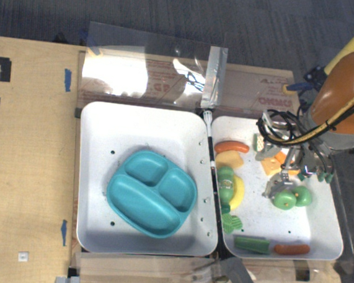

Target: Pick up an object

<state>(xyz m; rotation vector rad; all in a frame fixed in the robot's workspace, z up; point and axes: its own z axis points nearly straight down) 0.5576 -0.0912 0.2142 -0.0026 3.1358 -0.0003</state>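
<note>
Bins sit side by side on the bench: the left bin (98, 124) and the right bin (317, 235). Nearest the lower edge of the frame, along the right bin's lower wall, a dark green piece (251, 242) lies beside a reddish sausage-shaped piece (292, 248), the two almost end to end. A small green leafy piece (231, 222) lies just above them by the bin's left wall. In the left bin a teal divided tray (152, 192) rests tilted, with three compartments. Farther up in the right bin, a yellow banana (238, 193) lies beside a green piece (225, 177) along the left wall, and above them an orange piece (228, 159) and a red hot dog (232, 147). At the right of that bin a green round object (287, 199) lies directly under the gripper (283, 182), touching or nearly touching it; the fingers are too cluttered by cables and metal to tell whether they are spread or closed. An orange wedge (272, 164) lies just left of the wrist. The arm (347, 92) is cut off at the upper right of the frame.
</note>
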